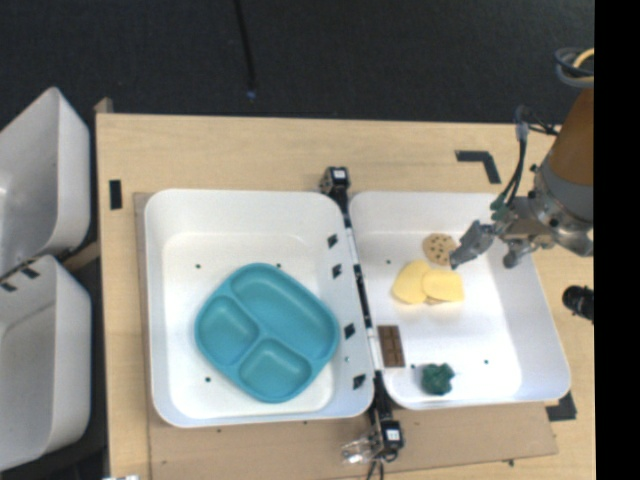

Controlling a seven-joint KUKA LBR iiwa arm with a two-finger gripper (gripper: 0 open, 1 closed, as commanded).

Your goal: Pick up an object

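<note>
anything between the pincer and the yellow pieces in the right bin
Nothing visible. The pincer hangs over the right bin, just right of the tan cookie and above-right of the yellow pieces, with bare bin floor between them.

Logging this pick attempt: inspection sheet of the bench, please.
Surface: wooden bench bearing left bin and right bin.
Job's things: in right bin, yellow pieces, tan cookie, brown block, dark green object.
Clutter: blue divided tray in left bin.
Gripper: gripper above right bin beside cookie, nothing between fingers.
Cables: cable at wrist; dark line on floor.
Surroundings: white containers left of bench.
</note>
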